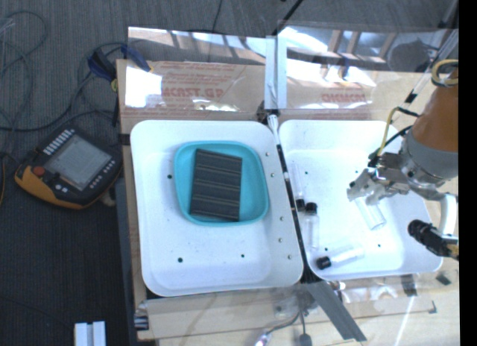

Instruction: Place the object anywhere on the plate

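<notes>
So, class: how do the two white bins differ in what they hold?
The left bin holds a teal plate with a dark ribbed slab lying on it. The right bin holds small clear tubes with black caps, and the gripper hangs over it. Both are shallow and white.

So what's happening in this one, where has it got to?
A grey arm reaches in over the right bin, its gripper low above the bin floor near some small clear and black items. In the left bin a teal plate already carries a dark ribbed block, lying flat near its middle. Nothing is visibly held between the fingers.
</notes>
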Action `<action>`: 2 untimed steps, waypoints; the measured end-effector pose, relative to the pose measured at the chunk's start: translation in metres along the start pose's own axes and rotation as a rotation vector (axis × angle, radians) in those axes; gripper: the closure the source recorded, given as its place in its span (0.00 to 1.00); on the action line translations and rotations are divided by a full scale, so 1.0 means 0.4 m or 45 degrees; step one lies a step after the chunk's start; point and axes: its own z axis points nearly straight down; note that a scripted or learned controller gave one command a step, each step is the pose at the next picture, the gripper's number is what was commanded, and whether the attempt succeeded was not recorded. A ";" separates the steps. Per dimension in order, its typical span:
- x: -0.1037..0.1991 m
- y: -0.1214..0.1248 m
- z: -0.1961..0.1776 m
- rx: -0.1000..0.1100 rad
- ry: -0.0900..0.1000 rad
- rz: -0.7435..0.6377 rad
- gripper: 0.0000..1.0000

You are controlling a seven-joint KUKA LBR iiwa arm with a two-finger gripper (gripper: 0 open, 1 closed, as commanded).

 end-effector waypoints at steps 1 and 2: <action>0.000 0.000 0.000 0.000 0.000 0.000 0.00; -0.094 -0.025 -0.142 -0.003 -0.001 -0.073 0.00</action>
